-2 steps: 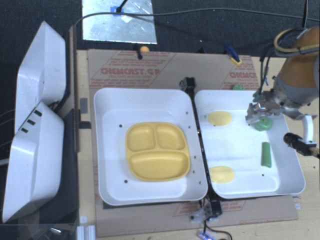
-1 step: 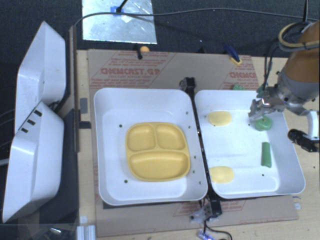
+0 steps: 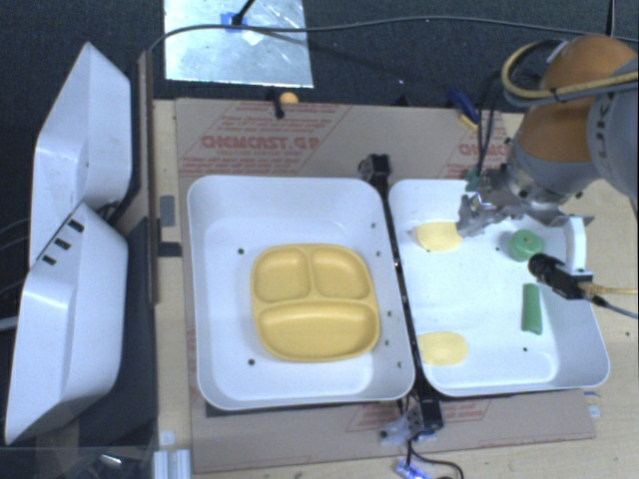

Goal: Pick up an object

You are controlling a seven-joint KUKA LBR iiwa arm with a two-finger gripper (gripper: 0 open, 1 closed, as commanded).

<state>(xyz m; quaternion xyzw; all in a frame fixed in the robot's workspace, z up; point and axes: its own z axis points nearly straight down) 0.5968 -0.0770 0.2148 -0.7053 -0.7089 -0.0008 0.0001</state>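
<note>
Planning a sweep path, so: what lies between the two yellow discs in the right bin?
In the camera view, bare white bin floor separates the upper yellow disc from the lower yellow disc.

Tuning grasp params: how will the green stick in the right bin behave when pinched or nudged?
The green stick looks straight-edged and stiff, so it probably won't flop. It's small and slim, likely light. Lying flat on the smooth right bin floor, it may slide or spin if nudged; whether it rolls isn't clear.

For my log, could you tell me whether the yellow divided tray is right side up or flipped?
Right side up: the yellow divided tray lies flat in the left bin, its three compartments facing upward.
</note>
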